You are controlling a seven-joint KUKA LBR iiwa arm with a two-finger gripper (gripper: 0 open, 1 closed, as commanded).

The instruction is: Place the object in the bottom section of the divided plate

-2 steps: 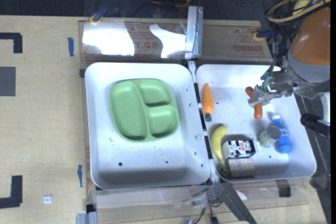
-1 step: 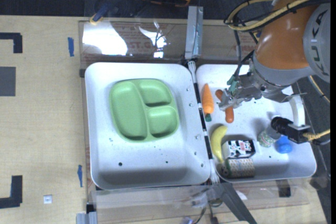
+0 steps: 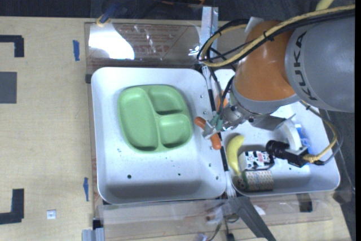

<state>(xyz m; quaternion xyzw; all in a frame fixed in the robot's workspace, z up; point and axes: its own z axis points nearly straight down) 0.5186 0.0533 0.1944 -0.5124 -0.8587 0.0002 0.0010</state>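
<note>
The object is not plainly picked out yet — a banana [image 3: 233, 147] lies in the right bin [image 3: 330, 175] among other items. The green divided plate [image 3: 154, 118] in the left bin [image 3: 107, 155] holds nothing. The tool [image 3: 214, 124] sits at the bins' shared edge; its state I cannot tell.

A green three-section plastic plate [image 3: 154, 117] lies in the white shallow left bin [image 3: 113, 178], toward its upper middle. The white shallow right bin [image 3: 327, 175] touches it at the frame's centre. In its lower left lies a yellow curved banana [image 3: 233, 149], just left of a small printed box [image 3: 256, 160].
</note>
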